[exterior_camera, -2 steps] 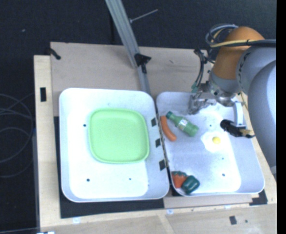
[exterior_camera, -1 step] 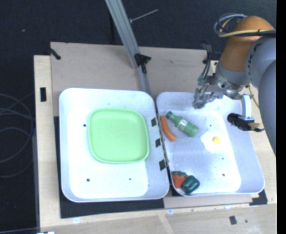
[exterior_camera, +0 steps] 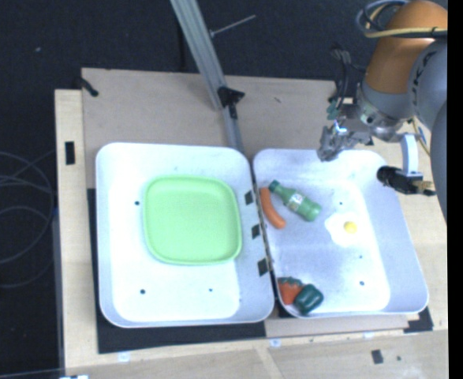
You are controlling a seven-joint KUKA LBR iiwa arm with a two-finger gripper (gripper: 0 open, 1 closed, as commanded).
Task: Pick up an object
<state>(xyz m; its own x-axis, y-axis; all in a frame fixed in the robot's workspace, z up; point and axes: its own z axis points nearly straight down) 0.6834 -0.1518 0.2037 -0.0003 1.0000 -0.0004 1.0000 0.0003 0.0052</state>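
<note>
- The gripper [exterior_camera: 331,145] hung over the right bin's [exterior_camera: 389,212] far edge; its state could not be determined.
- A green bottle [exterior_camera: 295,201], carrot [exterior_camera: 273,210] and fried egg [exterior_camera: 344,229] lay inside.
- A green plate [exterior_camera: 192,219] occupied the left bin [exterior_camera: 121,235].

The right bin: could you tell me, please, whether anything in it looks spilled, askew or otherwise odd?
Nothing is spilled or damaged. The green bottle lies on its side beside the orange carrot, the fried egg lies flat, and two small items sit crowded in the near corner. The gripper is above the far edge.
</note>
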